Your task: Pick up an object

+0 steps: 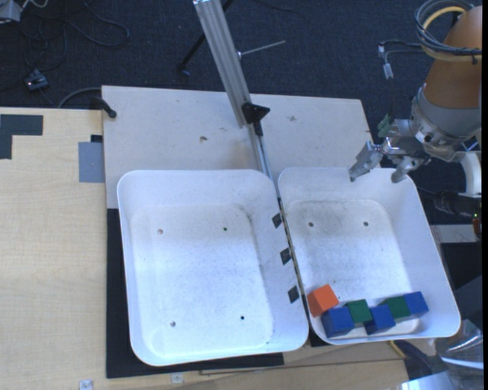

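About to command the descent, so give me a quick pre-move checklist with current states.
1. Targets present: ok. An orange block, blue blocks and green blocks cluster at the near edge of the right bin.
2. Gripper above a target: not ok. It hangs over the bin's far right corner, well away from the cluster.
3. Fingers free of any load: ok, nothing shows between them.
4. Fingers open wide enough for a block: cannot tell.
5. Target isolated: not ok. The blocks sit packed together against the bin wall; the orange block at the cluster's left end looks most exposed.
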Robot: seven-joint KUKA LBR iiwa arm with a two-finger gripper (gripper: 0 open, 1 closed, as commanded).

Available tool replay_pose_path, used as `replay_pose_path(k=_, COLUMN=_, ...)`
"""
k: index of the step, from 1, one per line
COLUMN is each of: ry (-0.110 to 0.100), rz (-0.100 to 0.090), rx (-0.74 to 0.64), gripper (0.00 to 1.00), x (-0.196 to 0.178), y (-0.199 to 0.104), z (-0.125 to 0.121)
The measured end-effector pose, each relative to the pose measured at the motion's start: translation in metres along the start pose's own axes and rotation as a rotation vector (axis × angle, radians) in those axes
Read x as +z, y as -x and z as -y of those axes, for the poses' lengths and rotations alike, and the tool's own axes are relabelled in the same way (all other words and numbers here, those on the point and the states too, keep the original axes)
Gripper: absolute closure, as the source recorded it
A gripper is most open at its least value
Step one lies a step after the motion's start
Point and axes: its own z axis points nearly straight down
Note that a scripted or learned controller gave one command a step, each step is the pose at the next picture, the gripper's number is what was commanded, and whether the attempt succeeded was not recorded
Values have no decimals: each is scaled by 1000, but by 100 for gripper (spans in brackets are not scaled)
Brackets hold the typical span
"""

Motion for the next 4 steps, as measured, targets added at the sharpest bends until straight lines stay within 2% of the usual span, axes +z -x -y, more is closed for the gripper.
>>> replay_pose_path(k=1, ry=10, rz=2, rx=2, gripper=0, x=-227, y=5, z=19)
replay_pose_path(k=2, ry=-6, rz=-2, rx=3, gripper=0, x=-55, y=-37, z=-18)
replay_pose_path(k=3, ry=-11, rz=-3, rx=6, gripper=0, x=42, y=-45, z=99)
replay_pose_path(k=4, ry=7, rz=1, rx=10, gripper=0, x=165, y=-20, z=149)
